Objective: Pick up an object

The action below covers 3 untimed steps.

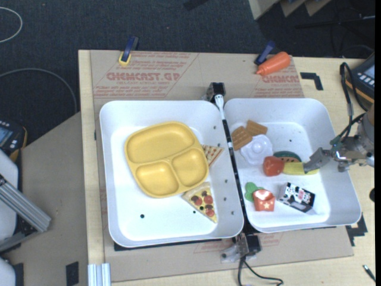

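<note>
The hand [314, 161] touches the banana [294, 168] beside it; whether it grips, I cannot tell. Center over one toy before lifting.

Yellow divided plate [165, 159] in a white bin [113, 177]; pizza slice [203, 202] dotted red; red-and-white strawberry [263, 199]; orange carrot [274, 63]

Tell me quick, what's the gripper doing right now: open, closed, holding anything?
Gripper: low in the right bin, at the yellow toy; open or closed cannot be told, and no object is seen between its fingers.
</note>
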### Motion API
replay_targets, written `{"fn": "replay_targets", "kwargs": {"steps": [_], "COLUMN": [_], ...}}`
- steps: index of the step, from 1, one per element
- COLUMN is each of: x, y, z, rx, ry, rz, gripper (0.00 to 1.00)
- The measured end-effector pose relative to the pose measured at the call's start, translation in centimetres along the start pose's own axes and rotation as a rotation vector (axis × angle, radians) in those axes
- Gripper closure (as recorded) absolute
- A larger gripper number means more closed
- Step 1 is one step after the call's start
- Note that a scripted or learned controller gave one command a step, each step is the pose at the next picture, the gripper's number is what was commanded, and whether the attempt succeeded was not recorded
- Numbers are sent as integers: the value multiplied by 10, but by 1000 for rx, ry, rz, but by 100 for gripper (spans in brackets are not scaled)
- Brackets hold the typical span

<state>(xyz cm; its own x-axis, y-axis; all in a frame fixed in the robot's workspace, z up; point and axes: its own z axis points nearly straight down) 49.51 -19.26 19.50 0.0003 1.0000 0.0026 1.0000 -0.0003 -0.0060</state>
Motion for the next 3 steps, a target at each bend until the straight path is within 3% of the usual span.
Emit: {"fn": "replay_targets", "kwargs": {"steps": [1,2,3], "x": [-5,3,0], "y": [-8,-6,4], "z": [49,89,101], "rx": [1,-12,-36], "ry": [1,1,-15], "rz": [1,-1,1], "gripper": [0,0,0]}}
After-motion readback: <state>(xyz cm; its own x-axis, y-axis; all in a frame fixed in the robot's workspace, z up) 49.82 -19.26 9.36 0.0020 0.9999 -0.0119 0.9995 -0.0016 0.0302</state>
